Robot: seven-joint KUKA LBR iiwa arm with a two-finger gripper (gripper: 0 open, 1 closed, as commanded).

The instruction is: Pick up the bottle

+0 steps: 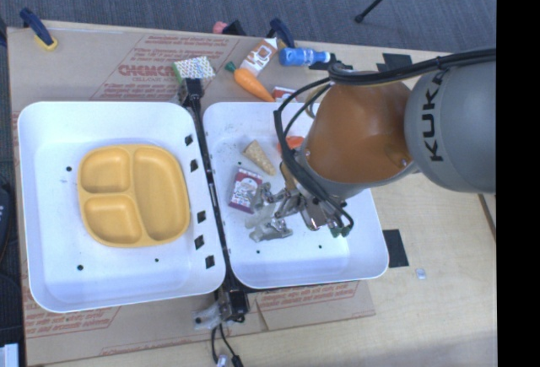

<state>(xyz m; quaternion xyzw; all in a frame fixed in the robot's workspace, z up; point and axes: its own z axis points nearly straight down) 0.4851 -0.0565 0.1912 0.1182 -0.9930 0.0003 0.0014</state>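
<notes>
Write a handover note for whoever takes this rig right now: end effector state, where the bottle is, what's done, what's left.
End effector: low in the right white bin, beside the small maroon packet; grip state unreadable.
Bottle: a white-and-orange plastic bottle lies on the brown cardboard sheet behind that bin, next to a small blue bottle; which one is meant is unclear.
Done: nothing; both bottles lie ungrasped.
Left: reach, grasp, lift.

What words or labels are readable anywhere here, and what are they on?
"KUKA", only partly in view, in black letters on the grey arm.
"CHEMCAN" or similar, in red print on the cardboard under the bins; not sharp enough to be sure, and the smaller lines are unreadable.
The label on the packet in the right bin is too blurred to read.
</notes>
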